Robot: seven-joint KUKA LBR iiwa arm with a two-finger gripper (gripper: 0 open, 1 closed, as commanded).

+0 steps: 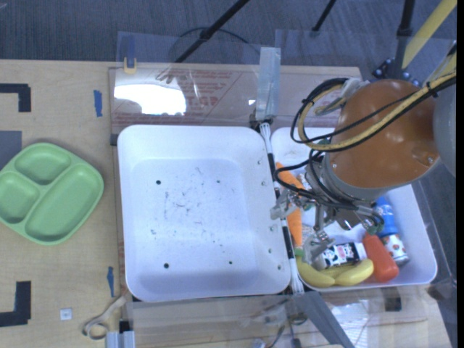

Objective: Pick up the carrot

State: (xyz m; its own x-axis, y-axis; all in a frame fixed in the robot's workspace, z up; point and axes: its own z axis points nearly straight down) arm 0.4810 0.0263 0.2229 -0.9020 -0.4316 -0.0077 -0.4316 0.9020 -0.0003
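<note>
The carrot [295, 229] is a slim orange stick lying along the left wall of the right bin [424, 263], close to the divide between the two bins. An orange piece [288, 177] shows further back along the same wall, partly under the arm. My gripper [303, 220] hangs low in the right bin directly over the carrot, its metal parts on either side of the orange stick. The arm's orange band [384, 140] and cables hide much of the bin's back half. Whether the carrot is gripped is not visible.
A banana [337, 274], a black-and-white box [341, 253], a red-orange item [381, 257] and a blue can [385, 220] crowd the right bin's front. The left bin [196, 209] sits beside it. A green divided plate [47, 191] rests on the bench at far left.
</note>
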